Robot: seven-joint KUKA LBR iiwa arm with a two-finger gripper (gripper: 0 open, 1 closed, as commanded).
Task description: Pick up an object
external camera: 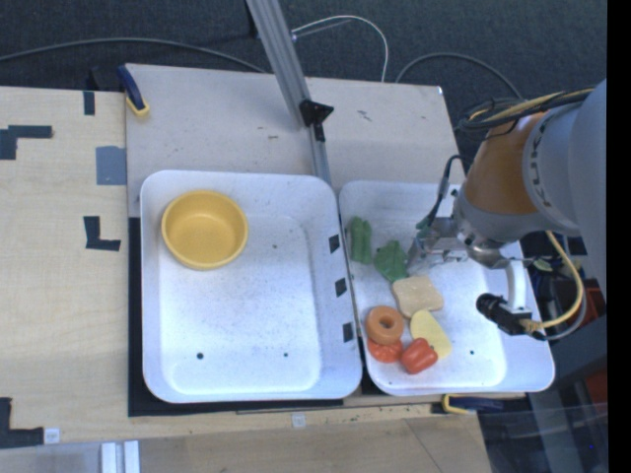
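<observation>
My gripper (422, 254) reaches down into the right bin (493, 363), just right of a green leafy toy (390, 260) and above a tan bread slice (417, 294). A second green piece (359, 237) lies to the left of it. Below the bread sit an orange doughnut (384, 322), a pale yellow wedge (432, 331) and a red pepper (418, 356). The fingers are dark and small against the bin, so their state is unclear. Nothing is visibly lifted.
The left bin (246, 343) holds a yellow bowl (204, 229) at its upper left. A slanted metal pole (286, 57) crosses the bench above the bins. Cables and a black fitting (498, 311) hang from the arm over the right bin's right side.
</observation>
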